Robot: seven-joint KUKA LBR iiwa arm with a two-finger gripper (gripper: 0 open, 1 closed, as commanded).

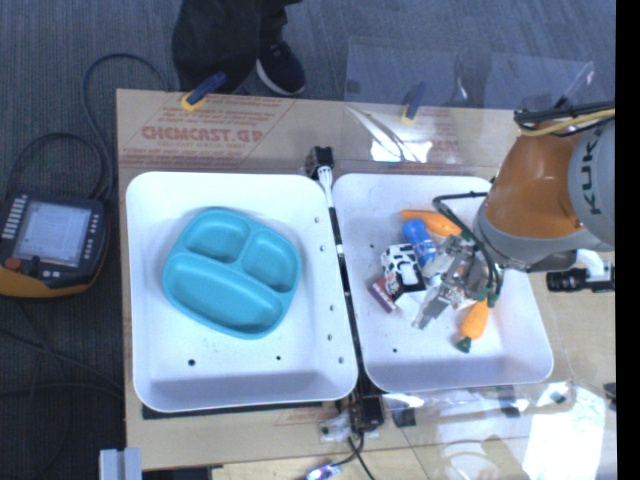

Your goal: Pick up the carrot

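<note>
A small orange carrot (473, 323) with a green stem end lies in the right bin (520, 363), near its right side. My gripper (438, 298) hangs over the middle of that bin, just left of the carrot and slightly above it, its metal fingers (428, 314) pointing down-left. Nothing shows between the fingers. The arm's orange band (535, 183) sits above and to the right.
Left of the gripper lie a black-and-white toy (401, 264) and a dark red piece (384, 291). A blue object (417, 234) and an orange one (430, 220) sit further back. The left bin (150, 368) holds a blue sectioned plate (232, 271). A person stands behind the bench.
</note>
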